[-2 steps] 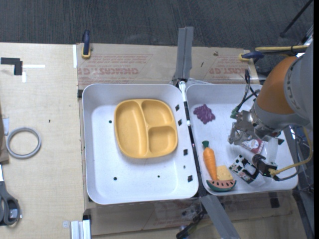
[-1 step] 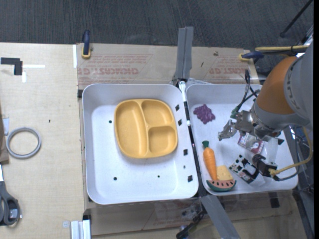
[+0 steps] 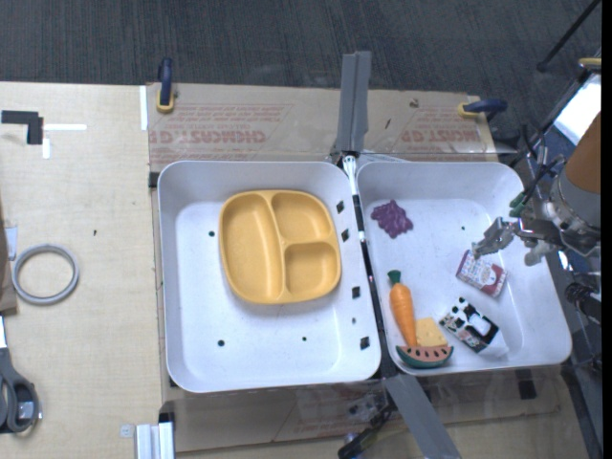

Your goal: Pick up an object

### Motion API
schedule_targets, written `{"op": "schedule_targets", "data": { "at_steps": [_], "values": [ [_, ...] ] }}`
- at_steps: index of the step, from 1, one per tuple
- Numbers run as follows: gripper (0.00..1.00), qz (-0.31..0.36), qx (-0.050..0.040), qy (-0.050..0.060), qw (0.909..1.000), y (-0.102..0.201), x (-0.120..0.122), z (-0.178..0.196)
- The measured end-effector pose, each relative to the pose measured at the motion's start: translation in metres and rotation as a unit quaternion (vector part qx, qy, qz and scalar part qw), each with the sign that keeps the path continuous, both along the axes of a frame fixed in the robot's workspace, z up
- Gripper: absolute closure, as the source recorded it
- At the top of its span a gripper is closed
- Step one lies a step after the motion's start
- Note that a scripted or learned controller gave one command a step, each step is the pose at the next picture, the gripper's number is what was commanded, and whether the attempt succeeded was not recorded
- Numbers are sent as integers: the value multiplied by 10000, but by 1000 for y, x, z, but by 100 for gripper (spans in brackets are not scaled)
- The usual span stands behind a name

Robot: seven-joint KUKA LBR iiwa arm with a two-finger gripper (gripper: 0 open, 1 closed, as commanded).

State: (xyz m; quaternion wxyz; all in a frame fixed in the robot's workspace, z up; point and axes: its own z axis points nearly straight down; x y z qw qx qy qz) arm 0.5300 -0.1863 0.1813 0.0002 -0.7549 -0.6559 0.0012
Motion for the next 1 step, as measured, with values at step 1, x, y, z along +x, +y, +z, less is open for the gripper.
{"op": "schedule_targets", "data": {
  "at_steps": [1],
  "values": [
    [0, -1897, 1, 12, 9818, 7, -22, -91]
  ]
}}
